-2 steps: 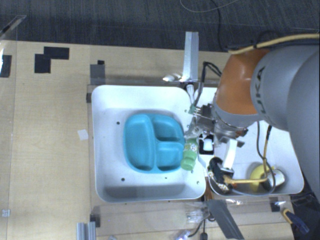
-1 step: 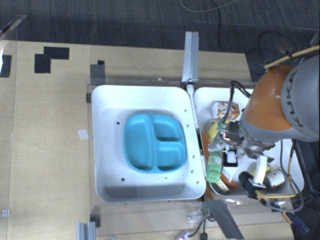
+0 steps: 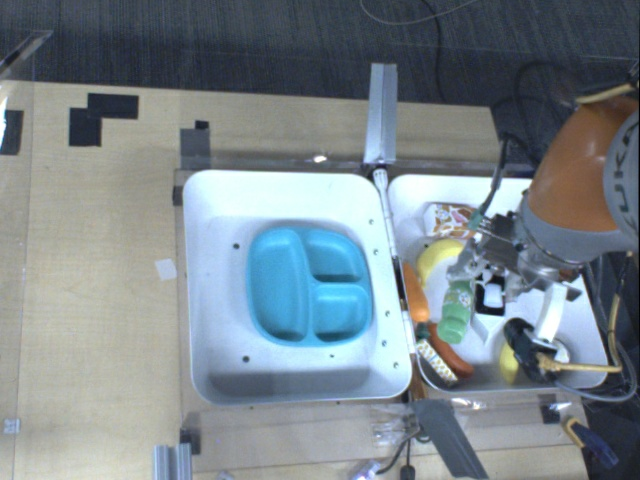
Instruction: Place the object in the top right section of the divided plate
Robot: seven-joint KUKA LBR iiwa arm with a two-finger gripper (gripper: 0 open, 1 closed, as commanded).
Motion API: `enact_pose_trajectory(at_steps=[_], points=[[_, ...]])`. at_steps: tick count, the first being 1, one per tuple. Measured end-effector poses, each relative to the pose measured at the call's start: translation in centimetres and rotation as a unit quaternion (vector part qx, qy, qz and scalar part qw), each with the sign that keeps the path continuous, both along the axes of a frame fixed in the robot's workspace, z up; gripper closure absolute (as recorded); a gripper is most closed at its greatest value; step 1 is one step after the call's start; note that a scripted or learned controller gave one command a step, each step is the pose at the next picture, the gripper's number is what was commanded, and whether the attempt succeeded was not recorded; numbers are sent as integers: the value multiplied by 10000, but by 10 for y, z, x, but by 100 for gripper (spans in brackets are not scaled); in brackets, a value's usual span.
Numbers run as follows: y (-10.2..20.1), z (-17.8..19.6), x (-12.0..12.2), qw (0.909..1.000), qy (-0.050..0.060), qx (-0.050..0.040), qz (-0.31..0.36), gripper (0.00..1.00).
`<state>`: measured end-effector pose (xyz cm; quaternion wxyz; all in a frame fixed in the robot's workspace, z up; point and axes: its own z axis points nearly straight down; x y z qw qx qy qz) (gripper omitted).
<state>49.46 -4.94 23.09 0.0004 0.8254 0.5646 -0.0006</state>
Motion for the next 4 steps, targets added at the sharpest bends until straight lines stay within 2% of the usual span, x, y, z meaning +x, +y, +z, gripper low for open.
enact_pose_trajectory(at_steps=[1, 2, 3, 4], points=[[28, -9, 31, 9974, 5, 1, 718, 100], [130, -50, 41, 9876, 12, 4, 1572, 100], [249, -59, 6, 9926, 12, 1, 1217, 100], [284, -50, -8, 9972, 14, -3, 752, 100]])
